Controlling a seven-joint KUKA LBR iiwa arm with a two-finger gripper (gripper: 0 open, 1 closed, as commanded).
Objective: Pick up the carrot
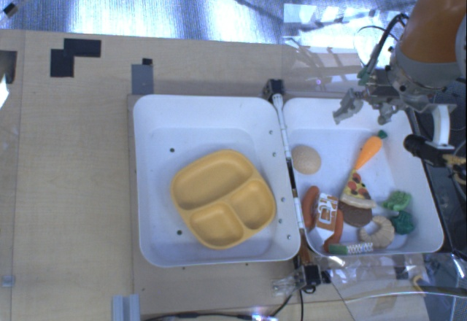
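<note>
"Where's the carrot?"

"In the right bin, near its far right corner, leafy end toward the wall, tip toward the pizza slice."

"And the gripper?"

"Just above the carrot's green end, jaws spread wide, nothing between them. Probably lining up to descend, since the carrot lies clear of the other toys."

Two white bins are seen on a tan bench. A yellow divided plate is seen in the left bin. An orange carrot (green top) is seen in the right bin, with a beige ball, green broccoli and a pizza slice dotted red. The gripper is grey.
</note>
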